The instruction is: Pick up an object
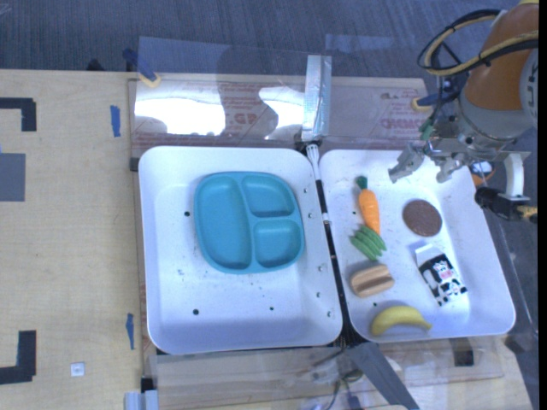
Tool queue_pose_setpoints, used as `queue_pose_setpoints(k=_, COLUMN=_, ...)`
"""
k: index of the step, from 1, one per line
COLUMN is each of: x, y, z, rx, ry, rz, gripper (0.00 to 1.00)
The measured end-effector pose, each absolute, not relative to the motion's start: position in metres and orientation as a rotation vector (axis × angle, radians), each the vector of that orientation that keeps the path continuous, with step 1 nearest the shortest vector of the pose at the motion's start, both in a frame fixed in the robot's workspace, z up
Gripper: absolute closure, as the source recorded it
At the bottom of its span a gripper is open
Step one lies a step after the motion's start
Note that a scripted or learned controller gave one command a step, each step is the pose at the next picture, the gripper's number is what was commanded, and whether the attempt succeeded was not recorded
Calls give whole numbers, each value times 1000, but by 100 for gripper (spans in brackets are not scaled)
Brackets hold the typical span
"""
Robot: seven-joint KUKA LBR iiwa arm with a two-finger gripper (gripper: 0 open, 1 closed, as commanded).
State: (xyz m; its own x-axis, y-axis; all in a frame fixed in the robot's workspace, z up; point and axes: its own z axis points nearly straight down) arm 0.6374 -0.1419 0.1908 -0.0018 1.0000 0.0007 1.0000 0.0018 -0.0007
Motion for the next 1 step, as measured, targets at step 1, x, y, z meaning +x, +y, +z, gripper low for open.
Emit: queue_pose_setpoints(k=1, x=647, y=-111, z=91, rx=-1886, ry=-2515, rz=-2, gripper=0)
